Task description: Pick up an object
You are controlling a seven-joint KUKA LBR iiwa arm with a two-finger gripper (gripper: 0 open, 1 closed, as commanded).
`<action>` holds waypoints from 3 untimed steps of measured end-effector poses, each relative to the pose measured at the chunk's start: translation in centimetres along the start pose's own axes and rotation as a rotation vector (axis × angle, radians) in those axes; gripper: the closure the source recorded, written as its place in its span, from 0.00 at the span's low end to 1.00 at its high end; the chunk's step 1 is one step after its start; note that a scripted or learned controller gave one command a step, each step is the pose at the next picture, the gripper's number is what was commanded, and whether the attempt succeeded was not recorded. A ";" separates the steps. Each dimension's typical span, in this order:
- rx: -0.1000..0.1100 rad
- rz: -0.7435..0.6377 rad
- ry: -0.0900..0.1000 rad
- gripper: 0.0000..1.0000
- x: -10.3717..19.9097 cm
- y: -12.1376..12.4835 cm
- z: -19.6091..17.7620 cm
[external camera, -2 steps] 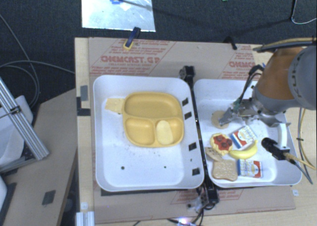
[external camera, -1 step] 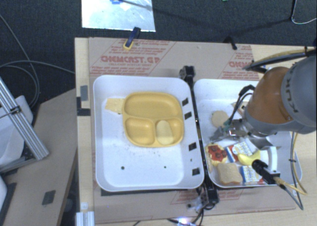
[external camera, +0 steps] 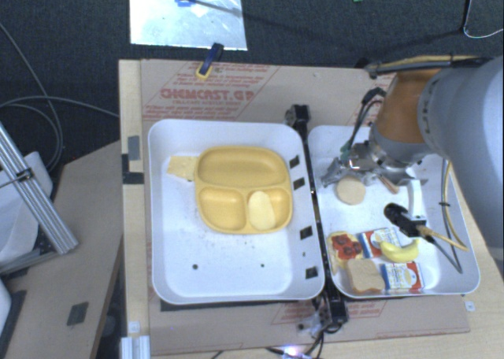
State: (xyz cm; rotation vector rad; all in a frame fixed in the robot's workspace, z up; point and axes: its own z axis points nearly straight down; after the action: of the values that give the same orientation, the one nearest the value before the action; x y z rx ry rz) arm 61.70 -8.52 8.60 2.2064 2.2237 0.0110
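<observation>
Item one: the left bin (external camera: 157,216), a shallow white tray in which we record a yellow sectioned dish (external camera: 236,170) lying flat near the middle. A pale oval piece (external camera: 262,209) sits in the dish's lower right compartment, and a flat pale yellow slab (external camera: 181,167) lies against the dish's upper left edge. Item two: the right bin (external camera: 324,143), just beside the first, with black clips along the shared divider. In its upper half we log the gripper (external camera: 349,170), lowered into the bin beneath the grey arm (external camera: 457,105) and its orange band (external camera: 398,105), which enter from the right. Whether the gripper is released or clenched we cannot tell from this slanted view, and we see nothing that is plainly grasped. Item three: a round cream disc (external camera: 351,191), the nearest candidate for picking, resting on the bin floor just below the gripper; we cannot tell whether the two touch. Item four: a cluster in the lower part of the right bin, well apart from the gripper. It comprises a banana (external camera: 400,252) lying on its side, a red-printed packet (external camera: 345,245) to its left, a slice of bread (external camera: 364,275) below that packet, and a blue-and-white carton (external camera: 403,275) beside the bread and under the banana.
</observation>
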 end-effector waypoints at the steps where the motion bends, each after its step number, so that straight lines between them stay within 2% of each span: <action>1: 0.007 0.003 0.001 0.00 -0.3 1.3 0.1; 2: 0.010 0.008 0.001 0.00 -2.3 0.3 0.1; 3: 0.008 0.001 0.002 0.00 -0.1 1.9 0.1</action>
State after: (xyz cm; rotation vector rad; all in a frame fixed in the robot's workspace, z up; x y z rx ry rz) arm 63.59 -8.60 8.53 2.2129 2.2271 0.0048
